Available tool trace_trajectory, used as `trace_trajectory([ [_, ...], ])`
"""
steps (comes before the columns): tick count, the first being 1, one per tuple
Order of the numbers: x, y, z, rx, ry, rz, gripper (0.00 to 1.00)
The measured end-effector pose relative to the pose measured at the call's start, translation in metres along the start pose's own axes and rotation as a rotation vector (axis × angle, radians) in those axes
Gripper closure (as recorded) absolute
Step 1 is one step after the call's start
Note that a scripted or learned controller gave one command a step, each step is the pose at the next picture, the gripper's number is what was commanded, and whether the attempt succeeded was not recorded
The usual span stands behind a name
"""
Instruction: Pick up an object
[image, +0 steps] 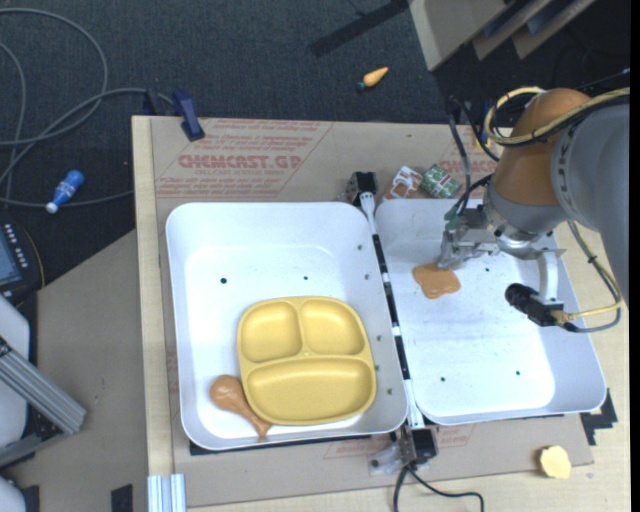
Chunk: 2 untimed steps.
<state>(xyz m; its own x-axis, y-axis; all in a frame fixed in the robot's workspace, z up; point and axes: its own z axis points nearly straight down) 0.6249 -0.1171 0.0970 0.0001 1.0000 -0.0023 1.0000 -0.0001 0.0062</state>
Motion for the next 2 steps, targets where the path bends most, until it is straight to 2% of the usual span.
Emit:
trace_trajectory([
  [1,-0.0111,-0.0731,0.0130,0.015,0.005,0.004,1.00],
  [2,-0.0104,-0.0694,0.0122,0.007,0.003,0.001,0.00],
])
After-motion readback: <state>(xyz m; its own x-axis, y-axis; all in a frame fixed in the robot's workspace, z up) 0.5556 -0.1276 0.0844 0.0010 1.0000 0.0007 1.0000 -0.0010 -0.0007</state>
